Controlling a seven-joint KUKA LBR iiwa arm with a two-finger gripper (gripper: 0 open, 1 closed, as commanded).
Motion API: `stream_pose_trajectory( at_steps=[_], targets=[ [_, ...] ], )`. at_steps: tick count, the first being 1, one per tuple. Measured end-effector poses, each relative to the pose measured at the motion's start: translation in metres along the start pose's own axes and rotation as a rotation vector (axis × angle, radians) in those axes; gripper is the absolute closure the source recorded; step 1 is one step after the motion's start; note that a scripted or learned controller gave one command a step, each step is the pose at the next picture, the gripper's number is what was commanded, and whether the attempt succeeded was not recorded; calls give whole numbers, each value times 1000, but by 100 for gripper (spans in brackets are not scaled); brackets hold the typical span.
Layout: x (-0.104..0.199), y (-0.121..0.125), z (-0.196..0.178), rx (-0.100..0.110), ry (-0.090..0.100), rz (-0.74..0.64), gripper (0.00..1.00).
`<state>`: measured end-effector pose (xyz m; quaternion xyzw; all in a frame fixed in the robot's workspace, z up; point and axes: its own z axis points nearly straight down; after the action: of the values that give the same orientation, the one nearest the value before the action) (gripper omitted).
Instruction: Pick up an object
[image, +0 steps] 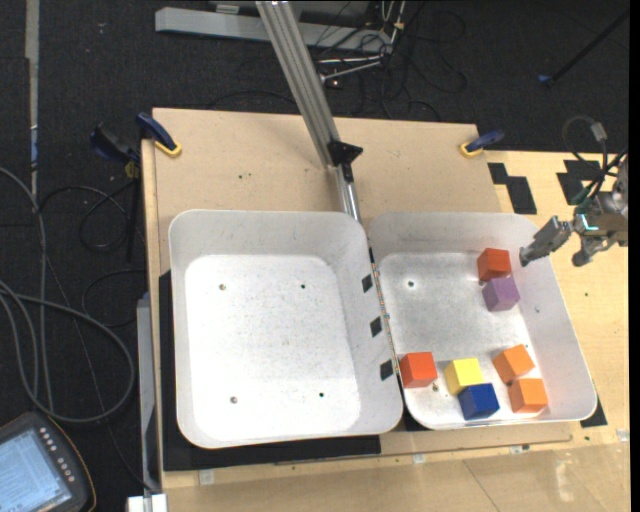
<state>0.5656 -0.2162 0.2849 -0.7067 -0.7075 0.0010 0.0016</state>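
End effector (561, 244) looks open, holding nothing, at the right white plastic bin's (570, 330) edge. I'd drop straight over the small orange-red cube (493, 264), avoiding the purple cube (501, 293) touching it.

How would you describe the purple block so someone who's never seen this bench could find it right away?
Look in the right-hand white bin, toward its far right corner near the end effector. Two blocks sit together there: an orange block and, just in front of it, the purple block. It is the bin's one purple piece; the others are orange, yellow or blue.
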Motion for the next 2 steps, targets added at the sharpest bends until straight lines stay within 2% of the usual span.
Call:
stream_pose_trajectory(
  at_steps=[1, 2],
  targets=[
    [0, 1, -2, -4, -2, -2, 0],
    [9, 0, 59, 2, 1, 1, 0]
  ],
)
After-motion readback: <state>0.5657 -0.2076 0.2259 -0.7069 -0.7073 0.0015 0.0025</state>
